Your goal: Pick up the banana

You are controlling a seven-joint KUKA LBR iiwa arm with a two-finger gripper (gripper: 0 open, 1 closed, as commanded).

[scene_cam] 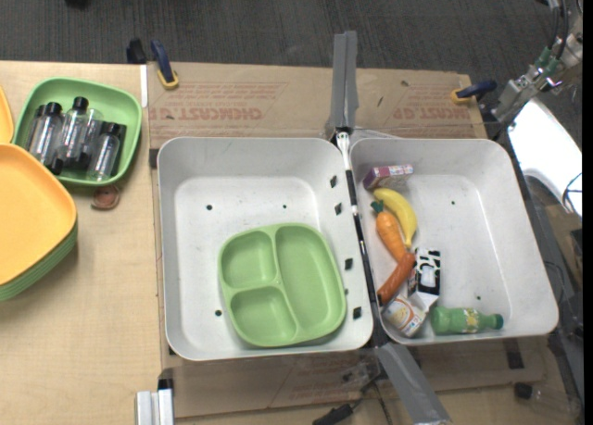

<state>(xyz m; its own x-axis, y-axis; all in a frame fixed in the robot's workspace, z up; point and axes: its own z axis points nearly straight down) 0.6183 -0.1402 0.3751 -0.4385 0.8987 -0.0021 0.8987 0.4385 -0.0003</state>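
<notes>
The yellow banana (397,209) lies in the right bin (482,219), close to its left wall. Its stem end points to the upper left. An orange carrot (391,234) lies against the banana's lower left side, touching it. A purple packet (387,173) sits just behind the banana.
A second orange piece (397,277), a black-and-white carton (427,272), a small tub (405,317) and a green bottle (464,321) crowd the right bin's front left. The left bin (185,229) holds a green divided plate (281,284). Left of the bins are a green tray of bottles (79,131) and orange plates (28,219).
</notes>
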